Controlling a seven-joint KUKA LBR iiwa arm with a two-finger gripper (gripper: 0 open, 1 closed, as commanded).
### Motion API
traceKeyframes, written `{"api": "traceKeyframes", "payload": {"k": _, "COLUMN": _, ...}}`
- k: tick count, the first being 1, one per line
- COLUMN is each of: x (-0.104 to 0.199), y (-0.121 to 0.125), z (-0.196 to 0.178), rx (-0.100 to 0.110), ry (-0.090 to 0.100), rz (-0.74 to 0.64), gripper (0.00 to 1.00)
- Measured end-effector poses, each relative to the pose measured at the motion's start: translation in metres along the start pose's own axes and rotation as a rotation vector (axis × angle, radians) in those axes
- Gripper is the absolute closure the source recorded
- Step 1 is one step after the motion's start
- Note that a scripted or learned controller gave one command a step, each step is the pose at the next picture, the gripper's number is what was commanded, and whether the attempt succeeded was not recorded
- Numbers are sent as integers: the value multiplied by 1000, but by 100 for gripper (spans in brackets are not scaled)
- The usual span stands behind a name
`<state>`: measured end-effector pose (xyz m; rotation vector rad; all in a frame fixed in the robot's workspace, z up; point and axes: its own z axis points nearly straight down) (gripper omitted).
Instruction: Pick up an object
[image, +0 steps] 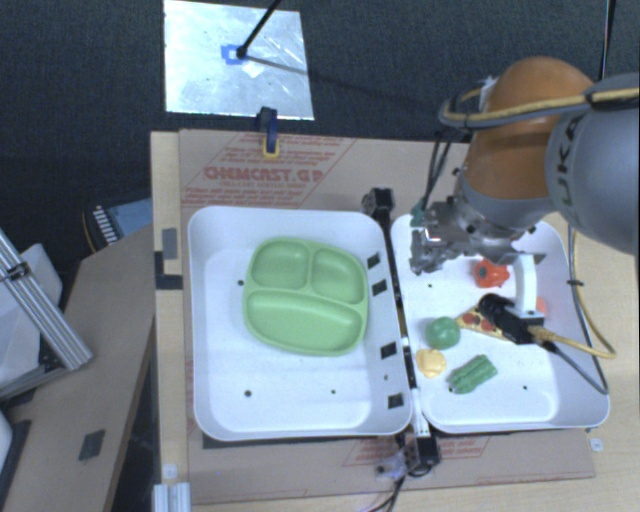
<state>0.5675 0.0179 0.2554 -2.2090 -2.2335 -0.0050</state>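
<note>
A dark cloth lies behind a pale counter (115, 300), and on the counter a printed cardboard sheet (270, 170) carries two white bins side by side. The left bin (215, 340) holds one green plate (305, 297) with three compartments, lying flat near its middle. The right bin (560, 400) holds the small things that can be picked: a red piece (492, 272) near the far side, a flat wedge (474, 320) with yellow and red on it, a green round piece (443, 332) just beside the wedge, a yellow piece (432, 363) close in front of the round one, and a green ridged piece (472, 374) near the yellow one. The grey arm (530, 110) reaches in from the right, and the tool (428, 250) hangs above the far left corner of the right bin, near the wall between the bins. Whether the tool is open or closed I cannot tell, and I see nothing in it. I judge this as the approach step, with no object chosen yet. The next move probably calls for centring over one piece, perhaps the red one as the nearest, and descending without touching the bin wall.
</note>
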Motion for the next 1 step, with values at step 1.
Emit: {"api": "traceKeyframes", "payload": {"k": 1, "x": 50, "y": -8, "z": 0, "rx": 2, "ry": 0, "rz": 0, "gripper": 100}}
